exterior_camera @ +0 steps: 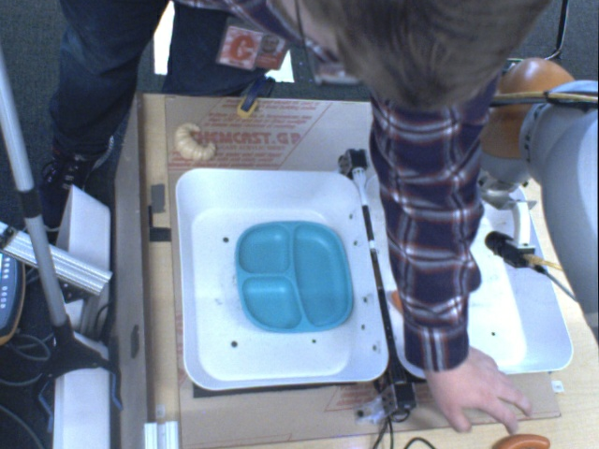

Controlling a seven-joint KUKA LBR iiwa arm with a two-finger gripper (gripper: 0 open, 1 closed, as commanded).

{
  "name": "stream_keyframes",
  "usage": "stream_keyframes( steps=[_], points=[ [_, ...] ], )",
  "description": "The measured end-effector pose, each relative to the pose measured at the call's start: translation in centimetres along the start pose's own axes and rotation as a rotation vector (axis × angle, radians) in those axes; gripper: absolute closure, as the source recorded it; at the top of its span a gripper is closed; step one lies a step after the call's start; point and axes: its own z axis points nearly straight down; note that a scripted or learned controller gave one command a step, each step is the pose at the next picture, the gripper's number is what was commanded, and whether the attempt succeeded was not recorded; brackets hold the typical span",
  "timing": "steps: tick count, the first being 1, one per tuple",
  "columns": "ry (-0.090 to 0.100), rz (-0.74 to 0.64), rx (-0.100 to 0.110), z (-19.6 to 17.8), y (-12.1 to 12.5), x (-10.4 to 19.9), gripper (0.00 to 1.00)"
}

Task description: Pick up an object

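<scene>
A blue plastic plate with three compartments [294, 276] is seen lying flat in the middle of the left shallow white bin [211, 344], well apart from the bin's walls. The right shallow white bin [538, 330] is largely covered by a person in a dark plaid shirt [421, 204], who is bent over the bench from the top of the view. The person's arm is stretched down across the divide between the two bins, and the person's hand [477, 396] is laid flat on the brown cardboard sheet [281, 124] just below the right bin's lower edge. A small orange object [396, 299] is glimpsed beside the sleeve near the right bin's left wall; its kind cannot be told.

The grey robot arm [562, 148] with its orange band [524, 87] is seen at the right edge, above the right bin. The gripper itself is hidden, so its state cannot be told. A pale curled object [192, 141] is found on the cardboard above the left bin, and a red-orange item [529, 441] lies at the lower edge of the view.
</scene>
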Motion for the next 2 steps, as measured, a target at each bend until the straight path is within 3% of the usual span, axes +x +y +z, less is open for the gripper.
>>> stream_keyframes(
  steps=[1,2],
  points=[
    [-0.002,0.003,-0.003,-10.4,-2.1,-5.0,0.0],
    [0.001,0.004,0.002,0.0,-9.4,-6.1,0.0]
  ],
)
